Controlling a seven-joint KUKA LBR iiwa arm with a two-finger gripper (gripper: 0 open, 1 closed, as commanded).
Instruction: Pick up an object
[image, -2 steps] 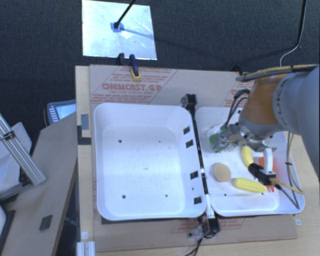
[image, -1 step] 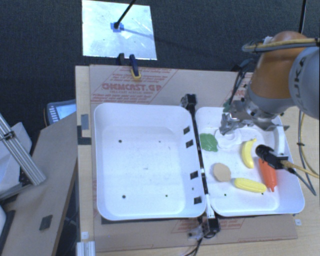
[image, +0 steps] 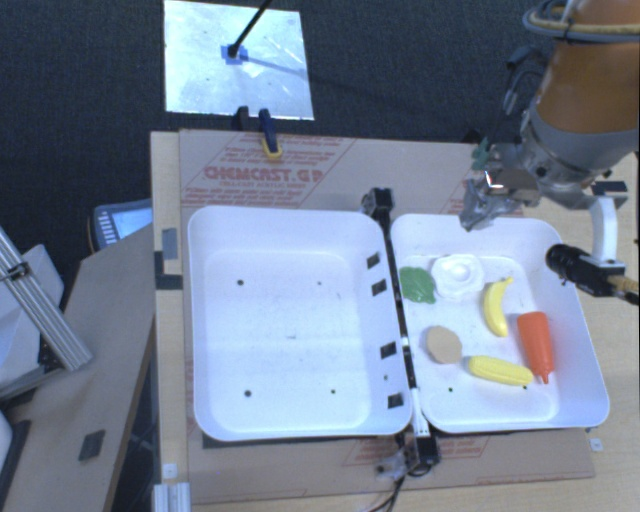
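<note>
Where bananas (image: 496, 306) lie, right bin (image: 580, 400).

Pretty even, bright overhead light, the white bins (image: 290, 240) nearly blown out with only faint soft shadows along their walls, harsh glare on the shiny metal sheet (image: 238, 60) up top, dark backdrop murky, and everything a bit soft and grainy, low-res overall.
</note>
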